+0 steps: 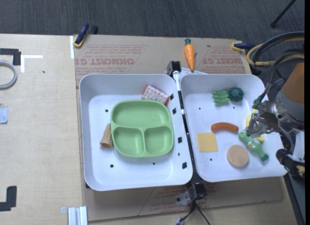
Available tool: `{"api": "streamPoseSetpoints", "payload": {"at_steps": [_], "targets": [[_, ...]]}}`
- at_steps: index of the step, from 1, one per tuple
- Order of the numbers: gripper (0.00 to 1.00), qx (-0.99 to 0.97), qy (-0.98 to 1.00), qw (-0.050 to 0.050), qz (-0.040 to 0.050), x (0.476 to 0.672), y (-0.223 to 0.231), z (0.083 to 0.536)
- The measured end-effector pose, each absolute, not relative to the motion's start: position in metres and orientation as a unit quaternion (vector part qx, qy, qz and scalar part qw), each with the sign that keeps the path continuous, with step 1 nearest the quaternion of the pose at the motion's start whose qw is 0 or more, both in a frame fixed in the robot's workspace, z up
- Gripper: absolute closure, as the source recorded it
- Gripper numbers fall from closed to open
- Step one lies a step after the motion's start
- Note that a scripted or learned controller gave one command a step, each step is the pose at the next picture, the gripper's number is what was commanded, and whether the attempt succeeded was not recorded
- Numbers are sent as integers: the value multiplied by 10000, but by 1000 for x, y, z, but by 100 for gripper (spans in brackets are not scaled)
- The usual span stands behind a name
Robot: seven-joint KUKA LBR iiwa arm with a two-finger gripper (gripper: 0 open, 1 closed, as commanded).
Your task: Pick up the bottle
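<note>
A small green bottle [256, 148] lies on its side near the right wall of the right bin [203, 171], pointing toward the bin's front right corner. My gripper [255, 131] hangs low over the bottle's upper end, reaching in from the right, and part of the bottle is hidden behind it. A yellow item [249, 120] peeks out just left of the gripper.
The right bin also holds a tan round disc [238, 156], a yellow cheese slice [208, 142], a sausage [224, 127] and green vegetables [227, 95]. A green divided plate [142, 127], a bread piece [106, 136] and a packet [155, 93] sit in the left bin. A carrot [189, 53] lies behind the bins.
</note>
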State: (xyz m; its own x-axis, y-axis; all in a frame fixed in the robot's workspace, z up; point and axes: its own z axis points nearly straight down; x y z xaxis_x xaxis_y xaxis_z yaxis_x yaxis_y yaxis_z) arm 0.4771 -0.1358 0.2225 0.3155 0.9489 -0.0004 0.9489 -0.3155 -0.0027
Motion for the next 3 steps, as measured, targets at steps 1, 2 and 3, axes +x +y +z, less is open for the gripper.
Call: {"api": "streamPoseSetpoints", "payload": {"at_steps": [1,2,3], "targets": [[100,-8449,-5350,6,9,477,-179,191],[100,-8947,-4466,-2,9,477,-171,239],[100,-9912,-1321,1,14,477,-102,242]]}}
